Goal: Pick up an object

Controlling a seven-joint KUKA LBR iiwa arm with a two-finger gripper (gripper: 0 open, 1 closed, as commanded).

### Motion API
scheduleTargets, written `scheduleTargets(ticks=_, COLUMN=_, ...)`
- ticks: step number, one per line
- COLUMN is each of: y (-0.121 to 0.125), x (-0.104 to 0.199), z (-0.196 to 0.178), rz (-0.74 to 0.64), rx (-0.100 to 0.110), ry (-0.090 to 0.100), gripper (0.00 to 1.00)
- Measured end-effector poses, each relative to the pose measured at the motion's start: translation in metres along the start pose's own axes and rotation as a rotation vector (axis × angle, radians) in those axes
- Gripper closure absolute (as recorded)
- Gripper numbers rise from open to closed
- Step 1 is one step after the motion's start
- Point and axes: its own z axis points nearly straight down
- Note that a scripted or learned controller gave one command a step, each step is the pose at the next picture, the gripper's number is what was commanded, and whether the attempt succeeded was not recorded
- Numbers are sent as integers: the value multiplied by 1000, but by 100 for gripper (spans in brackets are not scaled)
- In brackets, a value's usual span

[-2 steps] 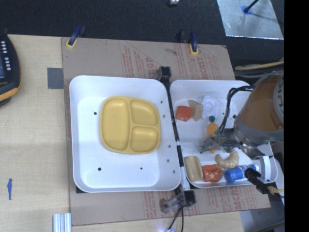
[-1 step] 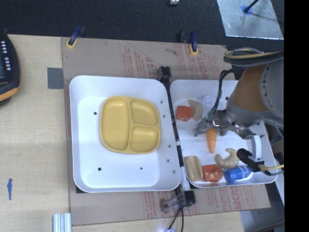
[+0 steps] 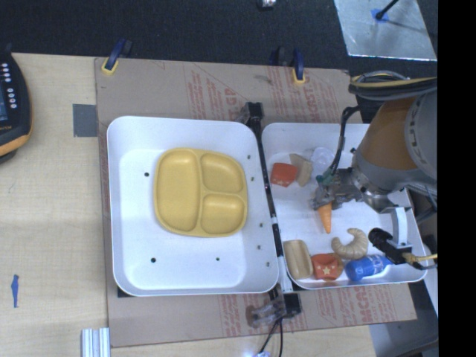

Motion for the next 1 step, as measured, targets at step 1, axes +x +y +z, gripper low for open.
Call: scheduleTargets(ticks=1, y=46, x=72, z=-96, rz=-2, rx=-14, ry=0, gripper=100)
